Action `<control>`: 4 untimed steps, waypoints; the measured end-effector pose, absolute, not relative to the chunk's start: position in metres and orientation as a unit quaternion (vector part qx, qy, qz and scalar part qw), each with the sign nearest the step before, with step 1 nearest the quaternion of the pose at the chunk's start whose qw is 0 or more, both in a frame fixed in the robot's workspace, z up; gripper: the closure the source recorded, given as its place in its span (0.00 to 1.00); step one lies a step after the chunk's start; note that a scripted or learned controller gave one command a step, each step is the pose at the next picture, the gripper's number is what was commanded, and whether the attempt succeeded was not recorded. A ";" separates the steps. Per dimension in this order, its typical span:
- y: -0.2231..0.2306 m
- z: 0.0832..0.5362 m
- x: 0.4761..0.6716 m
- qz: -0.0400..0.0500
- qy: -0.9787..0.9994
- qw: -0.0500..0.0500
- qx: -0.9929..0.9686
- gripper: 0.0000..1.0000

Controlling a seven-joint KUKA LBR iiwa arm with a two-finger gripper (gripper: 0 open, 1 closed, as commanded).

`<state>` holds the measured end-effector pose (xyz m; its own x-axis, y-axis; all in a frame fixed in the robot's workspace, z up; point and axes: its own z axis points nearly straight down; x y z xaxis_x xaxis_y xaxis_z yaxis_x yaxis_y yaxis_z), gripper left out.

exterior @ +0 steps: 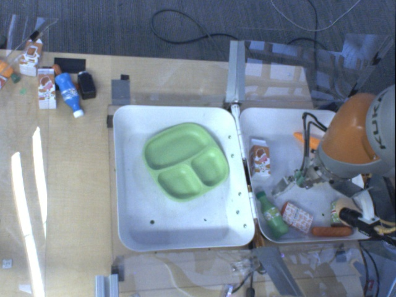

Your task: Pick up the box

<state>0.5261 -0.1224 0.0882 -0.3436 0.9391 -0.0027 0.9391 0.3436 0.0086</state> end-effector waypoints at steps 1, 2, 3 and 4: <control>-0.137 0.109 0.488 0.001 0.820 0.001 0.572 0.00; -0.116 0.115 0.488 0.000 0.771 0.000 0.637 0.00; -0.110 0.089 0.491 0.002 0.817 0.006 0.576 0.00; -0.129 0.089 0.493 0.005 0.855 0.006 0.519 0.00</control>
